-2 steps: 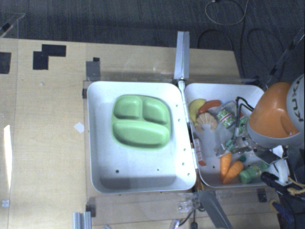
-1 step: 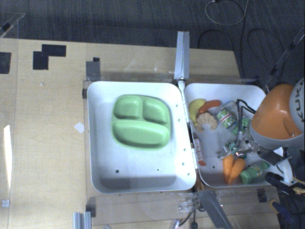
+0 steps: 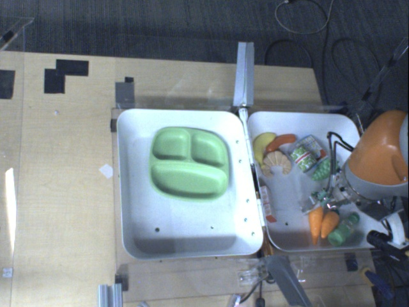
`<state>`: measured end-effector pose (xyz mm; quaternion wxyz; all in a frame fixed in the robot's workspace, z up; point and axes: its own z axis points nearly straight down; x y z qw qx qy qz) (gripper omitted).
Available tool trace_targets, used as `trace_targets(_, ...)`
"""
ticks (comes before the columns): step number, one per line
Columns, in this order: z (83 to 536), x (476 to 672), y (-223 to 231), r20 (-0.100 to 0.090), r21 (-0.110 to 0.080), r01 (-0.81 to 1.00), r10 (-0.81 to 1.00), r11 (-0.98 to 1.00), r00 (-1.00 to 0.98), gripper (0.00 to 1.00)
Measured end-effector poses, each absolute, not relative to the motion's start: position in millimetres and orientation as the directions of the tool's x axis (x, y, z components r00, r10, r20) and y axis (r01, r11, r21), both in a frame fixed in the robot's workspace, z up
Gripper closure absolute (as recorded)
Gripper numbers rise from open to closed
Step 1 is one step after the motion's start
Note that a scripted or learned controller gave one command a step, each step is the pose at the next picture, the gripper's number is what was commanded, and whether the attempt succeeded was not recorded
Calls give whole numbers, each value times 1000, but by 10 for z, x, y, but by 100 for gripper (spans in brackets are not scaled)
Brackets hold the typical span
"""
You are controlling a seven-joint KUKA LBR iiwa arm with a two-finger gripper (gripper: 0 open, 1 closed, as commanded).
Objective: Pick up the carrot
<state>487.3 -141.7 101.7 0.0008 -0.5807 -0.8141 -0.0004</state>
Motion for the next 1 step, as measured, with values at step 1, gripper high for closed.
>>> trace_targets(1,2342,4957,-556,0,-1,970,970,242,-242,100)
